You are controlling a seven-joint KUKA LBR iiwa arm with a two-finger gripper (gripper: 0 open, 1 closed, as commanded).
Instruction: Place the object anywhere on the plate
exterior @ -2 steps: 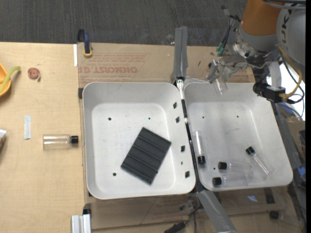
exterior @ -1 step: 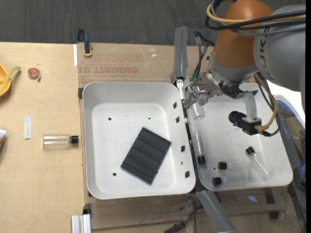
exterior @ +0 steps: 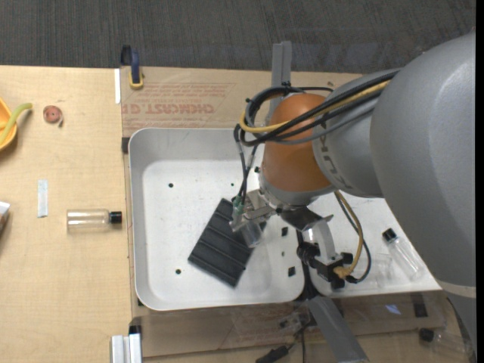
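Overhead, much of the right side is being covered by the grey arm (exterior: 423, 165), which is reaching down into the white bin (exterior: 151, 278) where the black ribbed plate (exterior: 221, 242) is lying flat and tilted. Whether anything is being pinched by the gripper (exterior: 248, 224), poised at the plate's upper right edge, cannot be told. Nearby a small clear vial (exterior: 401, 252) is lying right of the arm; it is being judged light, stiff and slippery, best taken across its body.
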